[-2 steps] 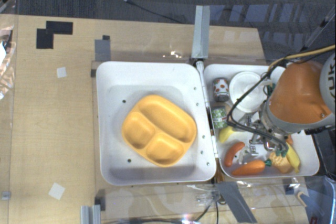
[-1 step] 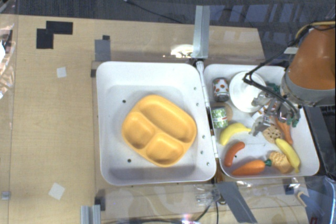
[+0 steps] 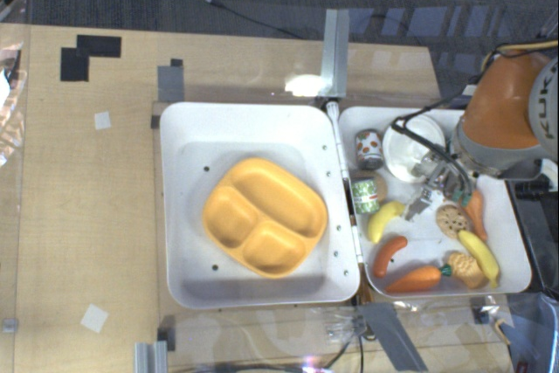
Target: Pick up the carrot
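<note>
- The carrot (image 3: 414, 279) lies near the front edge of the right bin (image 3: 521, 272), beside a sausage (image 3: 389, 252).
- The gripper (image 3: 424, 199) hovers above it, near a cookie (image 3: 452, 221); whether it is wide or narrow, I cannot tell.
- A yellow divided plate (image 3: 265, 215) sits in the left bin (image 3: 183, 275).

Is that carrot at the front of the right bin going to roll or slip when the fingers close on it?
The carrot looks smooth and tapered, so it may slip toward its thin end. Lying on its side, it could roll. The hot dog and bread piece close beside it may get nudged.
</note>
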Controlling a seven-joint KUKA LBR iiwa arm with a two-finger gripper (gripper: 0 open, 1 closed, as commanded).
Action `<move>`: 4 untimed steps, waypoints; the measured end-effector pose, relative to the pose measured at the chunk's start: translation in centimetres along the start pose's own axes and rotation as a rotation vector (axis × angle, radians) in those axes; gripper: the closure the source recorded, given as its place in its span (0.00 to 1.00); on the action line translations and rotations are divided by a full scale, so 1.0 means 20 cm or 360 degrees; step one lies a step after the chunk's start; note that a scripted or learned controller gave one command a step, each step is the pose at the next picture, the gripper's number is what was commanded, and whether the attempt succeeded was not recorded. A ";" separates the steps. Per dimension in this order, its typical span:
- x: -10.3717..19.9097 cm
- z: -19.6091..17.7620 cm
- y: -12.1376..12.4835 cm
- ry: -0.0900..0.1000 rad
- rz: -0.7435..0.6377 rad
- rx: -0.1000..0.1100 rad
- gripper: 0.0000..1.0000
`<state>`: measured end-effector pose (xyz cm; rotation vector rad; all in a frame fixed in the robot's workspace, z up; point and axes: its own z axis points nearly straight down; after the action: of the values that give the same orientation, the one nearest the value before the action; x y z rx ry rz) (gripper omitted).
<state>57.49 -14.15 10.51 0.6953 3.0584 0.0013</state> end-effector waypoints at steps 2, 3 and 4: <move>0.15 0.01 -0.34 -0.0054 0.0540 -0.0054 0.00; 0.12 -0.07 -0.34 -0.0102 0.0536 -0.0052 1.00; 0.17 -0.44 -0.32 -0.0009 0.0889 -0.0002 1.00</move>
<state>51.52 -18.46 19.20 1.5088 2.7433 0.0038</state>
